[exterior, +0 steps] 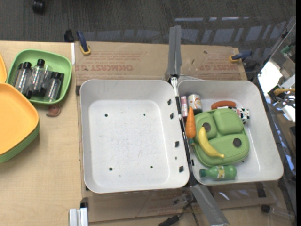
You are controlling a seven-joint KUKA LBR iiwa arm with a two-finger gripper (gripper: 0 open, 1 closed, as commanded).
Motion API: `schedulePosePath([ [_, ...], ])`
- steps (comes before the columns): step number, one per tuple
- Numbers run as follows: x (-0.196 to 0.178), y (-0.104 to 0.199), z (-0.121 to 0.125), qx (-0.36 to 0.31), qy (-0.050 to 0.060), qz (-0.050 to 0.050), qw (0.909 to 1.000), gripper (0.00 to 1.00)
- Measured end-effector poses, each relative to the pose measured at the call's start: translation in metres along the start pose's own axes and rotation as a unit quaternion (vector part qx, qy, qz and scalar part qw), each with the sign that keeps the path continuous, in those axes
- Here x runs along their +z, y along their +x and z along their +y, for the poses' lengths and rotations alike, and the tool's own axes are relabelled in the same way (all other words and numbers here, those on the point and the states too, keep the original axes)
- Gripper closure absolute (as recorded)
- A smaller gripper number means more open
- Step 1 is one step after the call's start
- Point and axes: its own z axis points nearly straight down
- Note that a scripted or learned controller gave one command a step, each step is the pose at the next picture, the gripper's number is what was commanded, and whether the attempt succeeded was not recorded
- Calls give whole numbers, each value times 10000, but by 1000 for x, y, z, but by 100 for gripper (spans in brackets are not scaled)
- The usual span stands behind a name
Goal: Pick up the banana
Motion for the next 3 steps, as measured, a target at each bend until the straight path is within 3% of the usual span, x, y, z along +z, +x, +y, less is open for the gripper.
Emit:
schedulePosePath([
  [1, -45, -16, 5, -407, -1, 2, 9992, 100],
  [2, 10, -17, 5, 1484, 9, -3, 9889, 100],
  [3, -30, -24, 1, 1269, 2, 3, 9919, 100],
])
